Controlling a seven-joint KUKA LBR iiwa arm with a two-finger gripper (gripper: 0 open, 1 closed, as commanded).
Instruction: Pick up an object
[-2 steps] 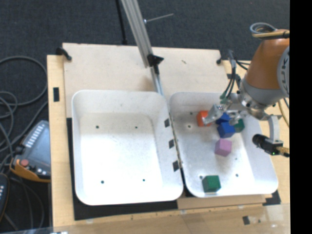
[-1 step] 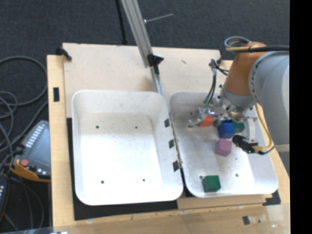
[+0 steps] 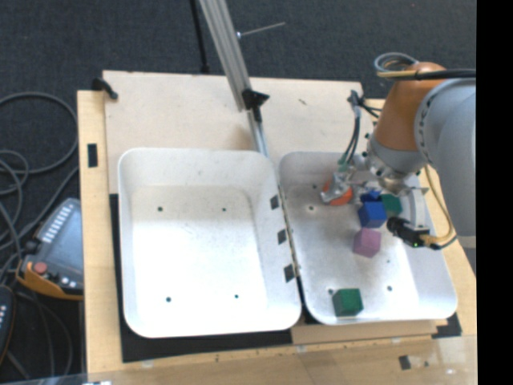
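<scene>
In the right bin (image 3: 321, 311) lie several small blocks. A blue block (image 3: 371, 212) sits near the middle, with a purple block (image 3: 367, 243) just in front of it. A dark green block (image 3: 347, 301) rests close to the front rim. A small orange-red piece (image 3: 342, 200) lies at the back left of the group, and a green piece (image 3: 392, 204) shows to the right of the blue block. My gripper (image 3: 338, 189) hangs low over the back of this bin, right at the orange-red piece; the wrist above hides how it meets the piece.
The left bin (image 3: 128, 215) stands beside the right one. A slanted aluminium post (image 3: 228, 46) rises behind the gap between the bins. Cables (image 3: 409, 233) hang from the wrist over the right bin's right side. A pendant (image 3: 56, 247) lies off the bench at left.
</scene>
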